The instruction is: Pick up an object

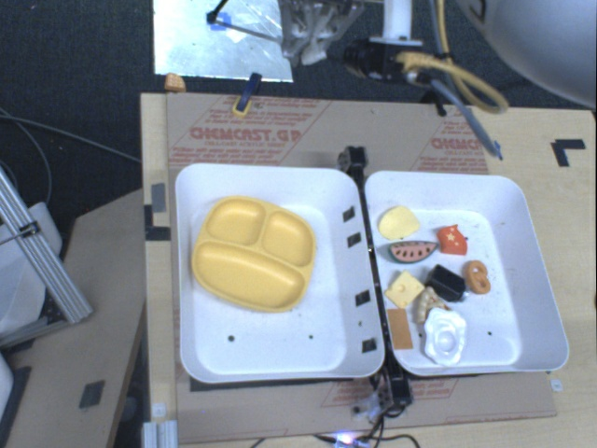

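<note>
Even, fairly bright light is cast from overhead across both shallow white plastic bins (pixel 522 250), and only faint, soft shadows are thrown beneath the small items. The white walls are rendered slightly blown out, with little surface detail kept. Glare is picked up on the shiny silver sheet (pixel 201 35) at the top. The large grey rounded arm housing (pixel 532 17) at upper right is seen blurred and out of focus. Mild softness and grain are noted throughout; the dark floor is left dim.
</note>
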Controlling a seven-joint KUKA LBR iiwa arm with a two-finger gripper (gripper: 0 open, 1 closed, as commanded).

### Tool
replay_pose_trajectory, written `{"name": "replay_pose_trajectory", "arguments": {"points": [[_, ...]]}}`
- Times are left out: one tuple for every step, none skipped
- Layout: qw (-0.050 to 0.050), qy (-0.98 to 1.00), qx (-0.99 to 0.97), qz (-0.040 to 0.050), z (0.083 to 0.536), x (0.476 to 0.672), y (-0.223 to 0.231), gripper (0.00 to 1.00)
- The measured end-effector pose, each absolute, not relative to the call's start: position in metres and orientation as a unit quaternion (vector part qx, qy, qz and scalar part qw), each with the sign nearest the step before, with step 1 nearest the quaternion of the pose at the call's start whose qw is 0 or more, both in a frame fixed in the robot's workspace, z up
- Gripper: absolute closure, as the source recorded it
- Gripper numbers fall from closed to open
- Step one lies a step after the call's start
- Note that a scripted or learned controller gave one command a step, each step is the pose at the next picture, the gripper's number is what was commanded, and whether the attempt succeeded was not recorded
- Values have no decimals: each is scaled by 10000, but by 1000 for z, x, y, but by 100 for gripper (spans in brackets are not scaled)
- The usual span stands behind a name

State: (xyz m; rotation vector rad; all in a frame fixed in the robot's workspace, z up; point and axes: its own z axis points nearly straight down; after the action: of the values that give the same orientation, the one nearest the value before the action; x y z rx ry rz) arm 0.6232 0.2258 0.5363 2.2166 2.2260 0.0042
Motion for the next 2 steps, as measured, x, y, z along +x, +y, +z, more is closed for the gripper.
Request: {"name": "replay_pose_trajectory", "arguments": {"points": [[-25,7045,7097,-68,365,669,148,100],[61,7090,7051,96,547,668,158,100]]}}
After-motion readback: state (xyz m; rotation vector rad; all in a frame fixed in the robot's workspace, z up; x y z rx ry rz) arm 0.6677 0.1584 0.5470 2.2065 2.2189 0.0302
